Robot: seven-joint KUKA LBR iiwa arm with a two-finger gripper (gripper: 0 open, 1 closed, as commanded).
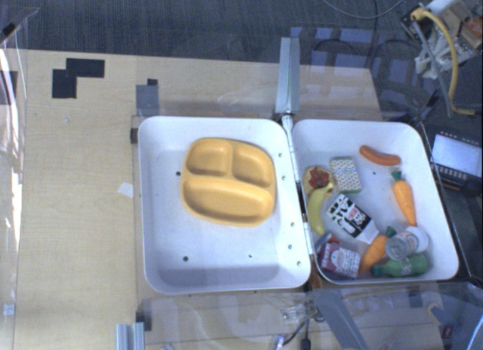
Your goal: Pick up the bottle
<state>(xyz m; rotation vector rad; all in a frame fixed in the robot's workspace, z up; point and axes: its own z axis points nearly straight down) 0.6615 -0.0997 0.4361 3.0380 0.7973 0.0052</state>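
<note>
The bottle (404, 268) looks to be the green one. It lies on its side in the lower right corner of the right bin (423, 139), close against the bottom wall. A round silver can (404, 244) sits just above it and seems to touch it. A small orange carrot (375, 250) leans in at its left end.

The gripper (447, 10) is in the upper right corner of the frame, well apart from the bottle. It is too blurry to tell if it is open or closed.

The grab could go wrong. The bottle is round and looks smooth, so it may roll or slip away. The wall and the can leave little room beside it, so the gripper may bump them or catch the can by mistake.

More toys fill this bin. They are a black and white carton (349, 216), a yellow banana (315, 213), a red box (340, 259), a big carrot (404, 199) and a sausage (379, 156). They look like shiny plastic.

The left bin (162, 213) holds a yellow plate (229, 181) with three dips.
</note>
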